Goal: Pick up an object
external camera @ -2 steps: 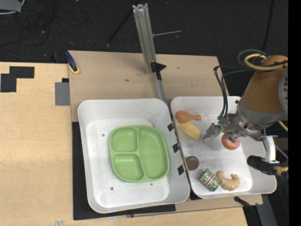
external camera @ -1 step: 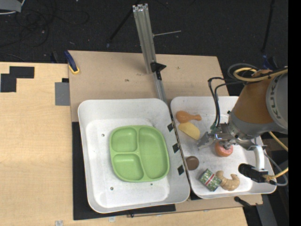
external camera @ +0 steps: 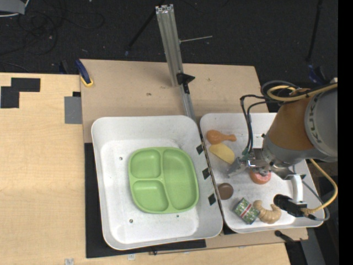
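Camera view: the bench carries two shallow white bins side by side, the left bin (external camera: 105,148) and the right bin (external camera: 231,120).

Left bin, contents: one green plate (external camera: 164,180), divided into three compartments, lying flat near the centre of the bin.

Right bin, contents: six loose objects.
1. One orange drumstick-shaped piece (external camera: 219,137), near the upper left of the bin.
2. One yellow wedge (external camera: 223,153), just below the orange piece and close to it.
3. One brown round piece (external camera: 225,190), by the bin's left wall.
4. One green can (external camera: 244,210), tilted, near the lower wall.
5. One tan curved piece (external camera: 269,213), just to the right of the can.
6. One red round piece (external camera: 260,176), partly covered by the wrist.

One arm (external camera: 298,128) reaches in from the right over the right bin. The gripper (external camera: 241,165) sits low between the yellow wedge and the red round piece. Whether it is open or closed cannot be told, and no object is seen held in it. All six objects lie on the bin floor.
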Controlling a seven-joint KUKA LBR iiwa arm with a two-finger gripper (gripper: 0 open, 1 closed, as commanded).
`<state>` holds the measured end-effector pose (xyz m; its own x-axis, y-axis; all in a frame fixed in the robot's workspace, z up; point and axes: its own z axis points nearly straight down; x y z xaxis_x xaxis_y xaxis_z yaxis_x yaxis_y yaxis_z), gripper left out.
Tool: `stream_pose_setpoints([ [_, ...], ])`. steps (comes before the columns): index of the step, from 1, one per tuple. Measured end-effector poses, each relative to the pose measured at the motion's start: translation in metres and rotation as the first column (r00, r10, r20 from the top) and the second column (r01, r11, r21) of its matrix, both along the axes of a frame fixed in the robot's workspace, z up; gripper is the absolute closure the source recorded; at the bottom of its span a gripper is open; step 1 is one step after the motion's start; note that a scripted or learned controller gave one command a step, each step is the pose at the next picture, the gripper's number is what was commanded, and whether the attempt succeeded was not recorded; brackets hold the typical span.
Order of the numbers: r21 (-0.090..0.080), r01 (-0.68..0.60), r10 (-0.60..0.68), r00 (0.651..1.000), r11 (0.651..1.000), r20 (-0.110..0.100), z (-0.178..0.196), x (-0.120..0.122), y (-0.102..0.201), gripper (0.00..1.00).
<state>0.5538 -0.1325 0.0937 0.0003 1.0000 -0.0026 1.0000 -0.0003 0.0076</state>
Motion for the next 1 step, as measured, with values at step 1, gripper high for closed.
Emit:
stream_pose_setpoints([
  [1, -0.017, 0.007, -0.007, 1.0, 1.0, 0.017, 0.0146, 0.0028, -0.0081, 1.0],
])
